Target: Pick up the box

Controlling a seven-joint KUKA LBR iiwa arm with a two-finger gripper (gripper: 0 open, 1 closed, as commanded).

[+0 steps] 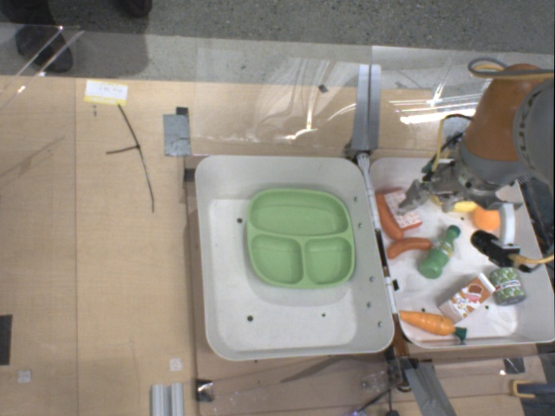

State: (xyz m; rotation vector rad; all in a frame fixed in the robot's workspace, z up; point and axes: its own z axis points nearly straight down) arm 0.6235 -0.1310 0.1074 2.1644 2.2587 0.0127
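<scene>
A small white box with a red picture (469, 300) lies tilted near the front of the right bin (520, 334), between a carrot and a can. A second flat white-and-red packet (404, 209) lies at the bin's back left. My gripper (420, 192) hangs over the back of this bin, just right of and above that packet and well away from the front box. Nothing shows between its fingers.
The right bin also holds two orange sausages (408, 247), a green bottle (438, 252), a carrot (428, 322), a green can (508, 286) and yellow and orange pieces (486, 218). A green divided plate (300, 235) sits in the left bin (225, 319).
</scene>
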